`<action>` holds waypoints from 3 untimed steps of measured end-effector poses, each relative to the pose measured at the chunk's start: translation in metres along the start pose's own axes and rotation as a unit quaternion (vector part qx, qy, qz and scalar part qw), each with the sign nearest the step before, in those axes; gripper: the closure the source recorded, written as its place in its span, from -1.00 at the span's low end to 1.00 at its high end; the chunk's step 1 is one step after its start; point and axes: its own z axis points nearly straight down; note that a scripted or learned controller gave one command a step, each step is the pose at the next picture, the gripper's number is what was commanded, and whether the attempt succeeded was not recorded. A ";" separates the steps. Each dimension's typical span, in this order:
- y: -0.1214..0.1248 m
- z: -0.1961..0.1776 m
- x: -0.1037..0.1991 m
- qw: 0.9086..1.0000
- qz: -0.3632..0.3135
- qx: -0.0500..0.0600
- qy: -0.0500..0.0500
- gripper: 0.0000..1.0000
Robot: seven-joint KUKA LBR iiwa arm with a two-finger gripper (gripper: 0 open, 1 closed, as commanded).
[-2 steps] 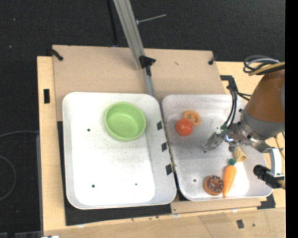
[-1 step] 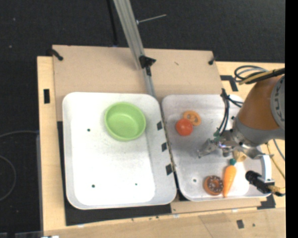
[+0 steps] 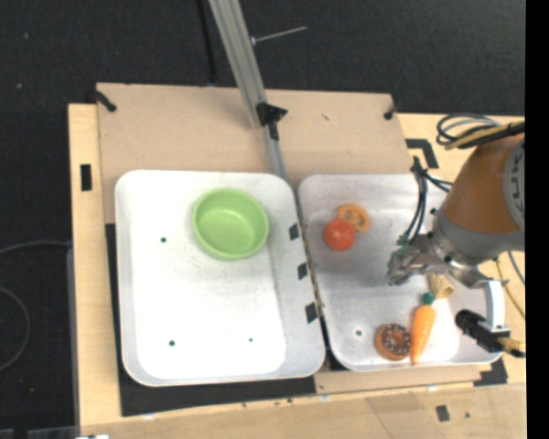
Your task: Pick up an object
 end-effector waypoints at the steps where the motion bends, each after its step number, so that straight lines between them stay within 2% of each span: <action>1: -0.005 -0.056 0.004 1.000 -0.006 0.002 0.000 1.00; 2: -0.003 -0.110 0.003 1.000 -0.006 -0.002 -0.001 1.00; 3: -0.011 -0.114 0.050 1.000 -0.009 0.001 0.001 1.00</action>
